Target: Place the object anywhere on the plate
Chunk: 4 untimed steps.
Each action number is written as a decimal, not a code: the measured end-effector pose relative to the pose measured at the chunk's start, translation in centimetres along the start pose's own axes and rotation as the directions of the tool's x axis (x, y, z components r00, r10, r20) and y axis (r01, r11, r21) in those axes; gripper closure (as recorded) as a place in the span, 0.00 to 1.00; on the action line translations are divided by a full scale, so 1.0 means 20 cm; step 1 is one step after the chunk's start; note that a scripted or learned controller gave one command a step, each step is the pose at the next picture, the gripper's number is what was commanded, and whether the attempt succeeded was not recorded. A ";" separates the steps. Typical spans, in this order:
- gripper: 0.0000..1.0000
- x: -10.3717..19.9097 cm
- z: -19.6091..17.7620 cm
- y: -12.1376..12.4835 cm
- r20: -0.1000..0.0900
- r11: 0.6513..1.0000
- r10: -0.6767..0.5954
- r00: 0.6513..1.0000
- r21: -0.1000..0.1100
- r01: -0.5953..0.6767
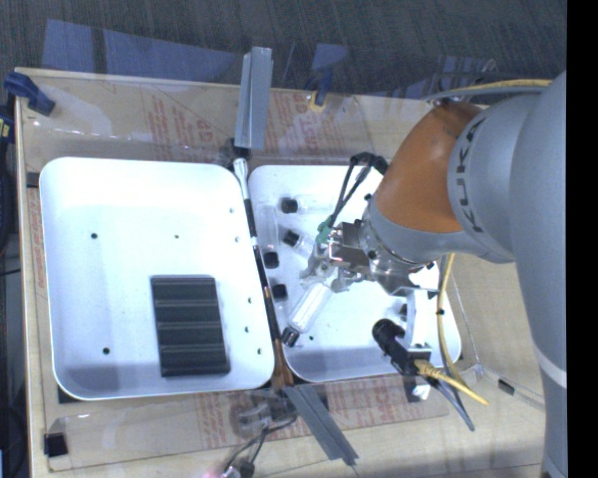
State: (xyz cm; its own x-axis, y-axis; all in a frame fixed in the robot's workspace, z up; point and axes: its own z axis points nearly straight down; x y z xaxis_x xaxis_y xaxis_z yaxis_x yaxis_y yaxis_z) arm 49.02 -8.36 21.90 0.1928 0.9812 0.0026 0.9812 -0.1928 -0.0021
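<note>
While arm leans over right bin (359,366), end effector (331,259) hangs low above clear tube-like object (304,310), likely lining up grasp; black ridged plate (188,325) waits in left bin (80,182).

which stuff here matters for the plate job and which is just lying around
Job:
dark ribbed plate in left bin
clear tube-like object in right bin
gripper

Lying about:
small black pieces
blue clamp
</note>
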 end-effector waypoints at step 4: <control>1.00 0.82 0.10 -0.01 0.006 0.850 0.527 0.850 0.008 -0.527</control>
State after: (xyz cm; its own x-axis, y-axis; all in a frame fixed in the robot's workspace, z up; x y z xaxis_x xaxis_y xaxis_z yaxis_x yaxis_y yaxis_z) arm 51.95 7.78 19.91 0.6806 0.7327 -0.0045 0.7326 -0.6806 -0.0107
